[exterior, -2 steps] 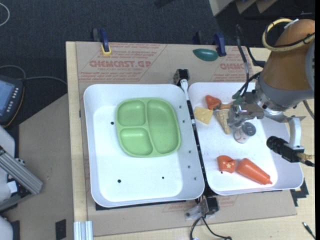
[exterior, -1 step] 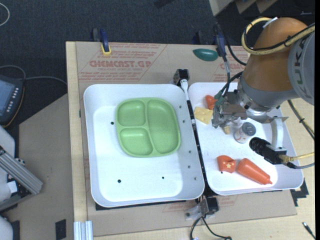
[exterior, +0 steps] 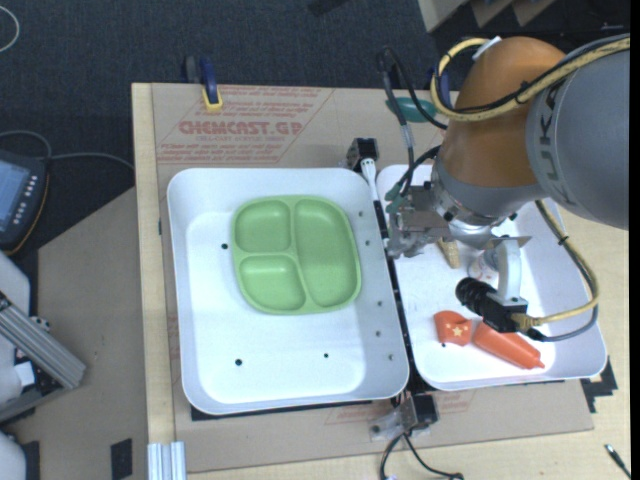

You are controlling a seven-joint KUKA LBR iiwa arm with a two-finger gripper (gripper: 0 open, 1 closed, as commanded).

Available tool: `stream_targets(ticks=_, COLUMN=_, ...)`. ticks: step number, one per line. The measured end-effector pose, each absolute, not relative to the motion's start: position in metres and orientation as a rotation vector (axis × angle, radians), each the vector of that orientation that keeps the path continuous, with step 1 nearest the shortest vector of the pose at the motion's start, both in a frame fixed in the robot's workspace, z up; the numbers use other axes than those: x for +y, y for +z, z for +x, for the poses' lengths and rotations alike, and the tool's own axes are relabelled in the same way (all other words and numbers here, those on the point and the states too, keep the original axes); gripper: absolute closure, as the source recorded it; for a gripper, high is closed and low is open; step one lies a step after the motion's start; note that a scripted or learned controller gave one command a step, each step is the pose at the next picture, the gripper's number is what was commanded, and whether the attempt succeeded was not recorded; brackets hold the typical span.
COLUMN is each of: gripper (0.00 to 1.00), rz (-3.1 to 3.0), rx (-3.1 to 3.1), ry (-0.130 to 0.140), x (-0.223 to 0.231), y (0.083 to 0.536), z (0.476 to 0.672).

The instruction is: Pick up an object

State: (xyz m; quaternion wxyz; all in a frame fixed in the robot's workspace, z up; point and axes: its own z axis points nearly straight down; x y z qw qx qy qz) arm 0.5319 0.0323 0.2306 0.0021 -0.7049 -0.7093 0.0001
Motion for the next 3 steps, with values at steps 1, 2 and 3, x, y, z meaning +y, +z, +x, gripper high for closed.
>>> stream_targets(ticks=1, gripper=1.00, rz=-2.212, rx=-2.225, ry=0.001, x=0.079, y=0.232, z=0.517)
stream_targets(ticks=2, gripper=1.00, rz=-2.222, rx=-2.218, ry=0.004, x=0.059, y=0.228, z=0.516)
stream_targets(ticks=3, gripper=1.00, rz=-2.220, rx=-2.219, ry=0.004, x=0.064, y=0.215, z=0.515)
